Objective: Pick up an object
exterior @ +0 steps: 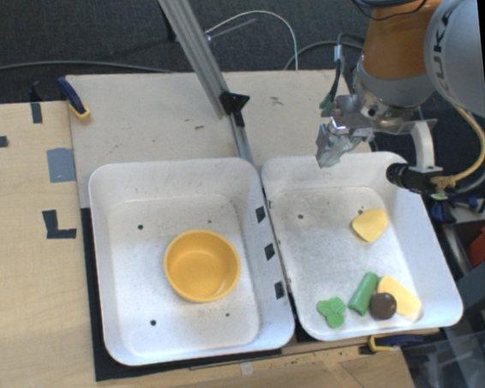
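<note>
The claw (pixel 331 152) hangs over the far rim of the right bin (pixel 417 213); whether it is wide or narrow, I cannot tell. Nearer in that bin lies a yellow piece (pixel 371 225), and at the near edge a green leafy piece (pixel 331 311), green cylinder (pixel 364 293), brown ball (pixel 383 305). The left bin (pixel 119 245) holds a yellow bowl (pixel 202 264).

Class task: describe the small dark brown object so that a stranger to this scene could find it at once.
Start at the right-hand white bin and go to its near right corner, where a few small items cluster. The brown ball sits between a green cylinder and a yellow piece. It is the one dark, round item there.
</note>
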Robot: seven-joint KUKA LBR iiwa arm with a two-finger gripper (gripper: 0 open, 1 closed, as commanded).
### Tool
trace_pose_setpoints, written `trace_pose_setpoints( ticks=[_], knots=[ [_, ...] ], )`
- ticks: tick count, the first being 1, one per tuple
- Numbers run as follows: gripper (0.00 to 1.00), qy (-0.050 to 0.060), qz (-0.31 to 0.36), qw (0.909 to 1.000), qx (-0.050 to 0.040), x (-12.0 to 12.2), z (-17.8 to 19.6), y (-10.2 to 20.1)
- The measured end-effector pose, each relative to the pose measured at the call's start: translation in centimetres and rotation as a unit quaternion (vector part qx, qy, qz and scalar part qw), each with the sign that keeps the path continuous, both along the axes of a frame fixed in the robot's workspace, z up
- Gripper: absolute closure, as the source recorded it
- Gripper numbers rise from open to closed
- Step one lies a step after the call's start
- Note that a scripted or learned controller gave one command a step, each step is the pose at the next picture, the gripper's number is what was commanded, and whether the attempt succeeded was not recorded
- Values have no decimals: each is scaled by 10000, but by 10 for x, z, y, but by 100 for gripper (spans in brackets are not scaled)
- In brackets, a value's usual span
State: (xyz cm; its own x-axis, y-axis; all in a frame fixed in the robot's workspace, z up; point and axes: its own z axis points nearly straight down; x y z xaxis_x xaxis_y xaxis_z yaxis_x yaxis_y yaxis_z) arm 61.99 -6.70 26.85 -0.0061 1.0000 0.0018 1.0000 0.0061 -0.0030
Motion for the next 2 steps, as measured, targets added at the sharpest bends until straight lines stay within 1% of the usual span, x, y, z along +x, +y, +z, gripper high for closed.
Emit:
trace_pose_setpoints(
  ticks=[1,2],
  knots=[
    [100,11,0,10000,-3,-22,-20,54],
    [100,9,-2,10000,-5,-39,-36,99]
  ],
)
